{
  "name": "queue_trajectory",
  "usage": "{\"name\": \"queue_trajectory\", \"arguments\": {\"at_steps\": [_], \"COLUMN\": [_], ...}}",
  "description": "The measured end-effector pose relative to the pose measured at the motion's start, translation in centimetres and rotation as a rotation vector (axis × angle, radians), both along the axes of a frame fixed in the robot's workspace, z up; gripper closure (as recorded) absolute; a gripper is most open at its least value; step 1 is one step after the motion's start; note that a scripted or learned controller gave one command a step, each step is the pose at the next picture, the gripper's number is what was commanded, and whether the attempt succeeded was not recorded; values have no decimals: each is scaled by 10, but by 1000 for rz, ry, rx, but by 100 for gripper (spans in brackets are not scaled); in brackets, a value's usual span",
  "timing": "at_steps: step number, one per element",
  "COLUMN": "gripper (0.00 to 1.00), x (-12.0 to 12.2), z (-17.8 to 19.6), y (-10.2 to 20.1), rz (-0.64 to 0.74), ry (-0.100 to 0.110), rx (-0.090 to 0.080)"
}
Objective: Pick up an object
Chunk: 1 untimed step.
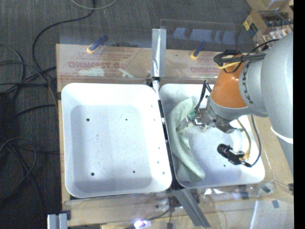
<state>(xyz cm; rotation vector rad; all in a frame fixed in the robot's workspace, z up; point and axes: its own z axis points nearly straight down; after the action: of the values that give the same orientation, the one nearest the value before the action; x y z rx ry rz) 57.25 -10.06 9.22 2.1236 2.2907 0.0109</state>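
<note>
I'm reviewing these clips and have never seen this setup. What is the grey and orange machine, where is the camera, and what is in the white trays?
The camera looks down at a slant on a bench with two shallow white bins. The grey machine with the orange band is a robot arm reaching in from the right, over the right bin. A pale green cloth lies crumpled along that bin's left side. The arm's wrist hangs over the cloth's upper end; the picture does not show whether anything is held. The left bin sits beside it.
</note>
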Motion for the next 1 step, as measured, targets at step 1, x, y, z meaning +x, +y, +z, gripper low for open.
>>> {"name": "queue_trajectory", "arguments": {"at_steps": [1], "gripper": [0], "x": [62], "z": [-1], "y": [-13], "rz": [-88], "ry": [3], "rx": [4]}}
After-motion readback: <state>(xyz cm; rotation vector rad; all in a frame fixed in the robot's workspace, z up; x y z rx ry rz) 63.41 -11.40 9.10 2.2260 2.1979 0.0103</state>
